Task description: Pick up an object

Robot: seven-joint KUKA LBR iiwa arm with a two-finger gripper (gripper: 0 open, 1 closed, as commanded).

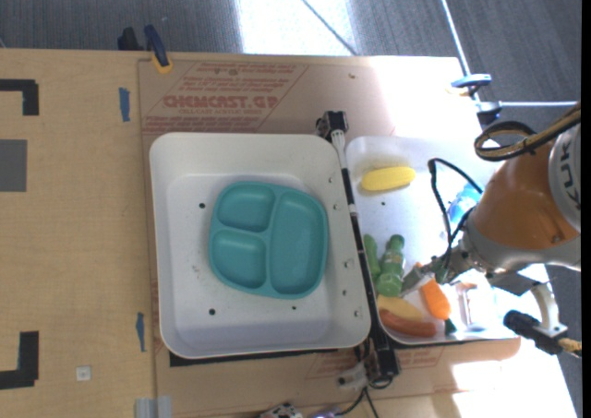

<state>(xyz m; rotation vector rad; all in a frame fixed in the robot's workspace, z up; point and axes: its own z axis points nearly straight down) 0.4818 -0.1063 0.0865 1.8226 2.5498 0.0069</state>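
Behind the white bins [175, 222], red print [222, 101] reads "CHEMCAST GP".

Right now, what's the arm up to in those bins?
The KUKA arm reaches from the right into the right bin, its gripper low among toy food: a green vegetable, an orange carrot and a hot dog. A yellow banana lies apart near the bin's far end. Nothing is visibly held. The left bin holds a teal divided plate.
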